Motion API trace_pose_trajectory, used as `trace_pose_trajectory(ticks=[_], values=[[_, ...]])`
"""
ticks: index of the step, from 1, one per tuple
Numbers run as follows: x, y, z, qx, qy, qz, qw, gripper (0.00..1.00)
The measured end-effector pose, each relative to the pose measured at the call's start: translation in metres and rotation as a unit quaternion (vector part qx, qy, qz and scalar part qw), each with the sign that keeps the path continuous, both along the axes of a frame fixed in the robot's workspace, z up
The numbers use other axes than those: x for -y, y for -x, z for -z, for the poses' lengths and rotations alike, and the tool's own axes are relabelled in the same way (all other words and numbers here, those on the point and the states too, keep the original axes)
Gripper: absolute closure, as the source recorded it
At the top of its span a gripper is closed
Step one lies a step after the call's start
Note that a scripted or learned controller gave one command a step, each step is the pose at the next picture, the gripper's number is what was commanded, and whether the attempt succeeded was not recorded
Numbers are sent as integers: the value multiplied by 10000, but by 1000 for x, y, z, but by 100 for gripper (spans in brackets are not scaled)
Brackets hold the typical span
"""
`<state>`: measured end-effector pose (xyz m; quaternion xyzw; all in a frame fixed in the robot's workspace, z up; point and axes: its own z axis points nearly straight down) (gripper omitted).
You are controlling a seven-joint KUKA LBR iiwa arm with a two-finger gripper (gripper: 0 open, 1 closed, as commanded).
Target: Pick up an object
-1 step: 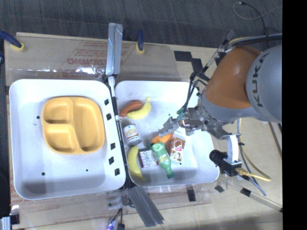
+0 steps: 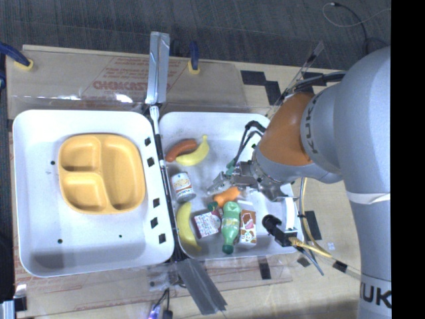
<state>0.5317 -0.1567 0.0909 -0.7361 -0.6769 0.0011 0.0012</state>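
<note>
- The grey arm (image 2: 345,131) with its orange band (image 2: 287,133) reached in from the right over the right bin (image 2: 199,119)
- The tool (image 2: 229,177) hung low in the middle of that bin, just above a small orange carrot-like piece (image 2: 227,195); whether it was spread or pressed together could not be told, and nothing was clearly seen in it
- In the right bin lay a yellow banana (image 2: 196,153) touching a reddish sausage (image 2: 179,149) near the upper left
- A small can (image 2: 182,185) stood below them, close to the divider
- A second banana (image 2: 185,226) lay along the bin's lower left, beside a small printed packet (image 2: 206,224)
- A green bottle (image 2: 230,226) lay on its side just below the tool, with a red and white carton (image 2: 248,227) next to it
- The left bin (image 2: 33,178) held a yellow divided plate (image 2: 101,173)
- Both bins sat on the tabletop (image 2: 332,244)
</note>
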Motion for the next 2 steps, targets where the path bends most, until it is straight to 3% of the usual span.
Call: trace_pose_trajectory(ticks=[1,2], values=[[-43,-5,-1,15,3,2199,9755,0],[-42,-4,-10,-2,2,2194,9756,100]])
